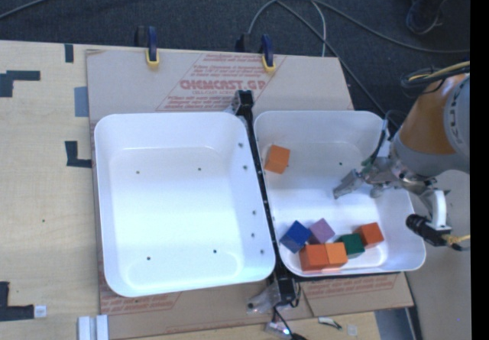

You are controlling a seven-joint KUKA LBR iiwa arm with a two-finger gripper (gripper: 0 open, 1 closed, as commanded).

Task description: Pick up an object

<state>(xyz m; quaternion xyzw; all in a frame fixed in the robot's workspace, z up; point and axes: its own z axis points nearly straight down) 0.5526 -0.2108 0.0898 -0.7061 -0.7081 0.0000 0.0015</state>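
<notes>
The right bin (321, 121) holds several small blocks. An orange cube (277, 158) lies alone near its far left wall. Along the near wall sit a blue cube (295, 237), a purple cube (322, 231), a green cube (352, 244), a red-orange cube (371, 234) and a longer orange block (322, 257). My gripper (353, 186) hangs low over the right half of this bin, above bare floor, between the lone orange cube and the near cluster. I see no block in it.
The left bin (103, 178) stands beside the right one, with a black clamp (244, 102) at the far end of their shared wall. Cardboard, two blue-and-yellow clamps (152, 46) and cables lie behind the bins.
</notes>
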